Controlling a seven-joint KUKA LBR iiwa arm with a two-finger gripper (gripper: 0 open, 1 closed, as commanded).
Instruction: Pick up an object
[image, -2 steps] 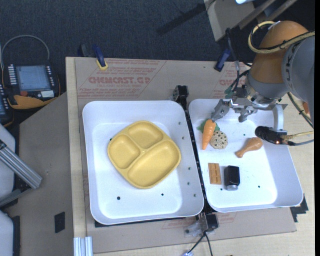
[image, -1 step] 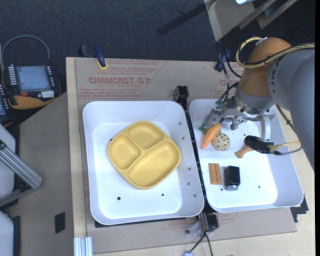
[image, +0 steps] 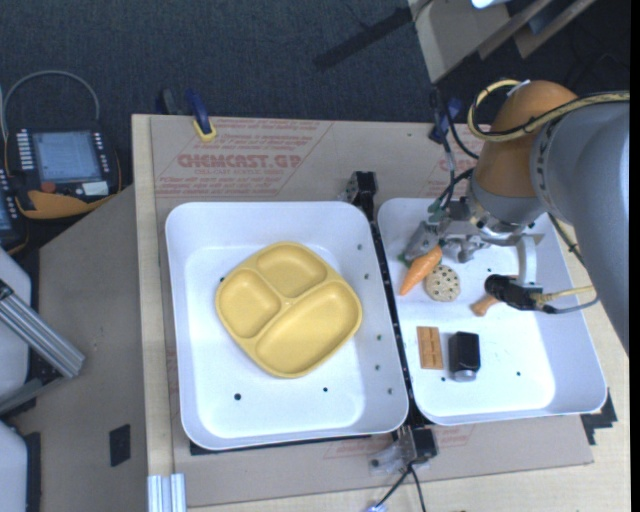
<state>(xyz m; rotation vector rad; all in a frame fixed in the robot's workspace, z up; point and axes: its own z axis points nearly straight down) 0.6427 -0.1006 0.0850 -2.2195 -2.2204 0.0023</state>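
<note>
A: Left bin (image: 190, 300): yellow divided plate (image: 288, 308).

B: Right bin (image: 560, 385): carrot (image: 420, 270) near its far-left corner, touching a round cookie (image: 442, 284).

A: Handling?

B: Probably light, stiff, smooth; grip mid-body across its width. Pincer (image: 452, 243) above it; spread cannot be judged.

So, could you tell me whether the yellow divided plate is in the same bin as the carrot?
No, the yellow divided plate lies alone in the left bin, while the carrot lies in the right bin.

Bright, even overhead light; soft shadows in the bins (image: 200, 330); focus slightly soft; dim surroundings
</note>
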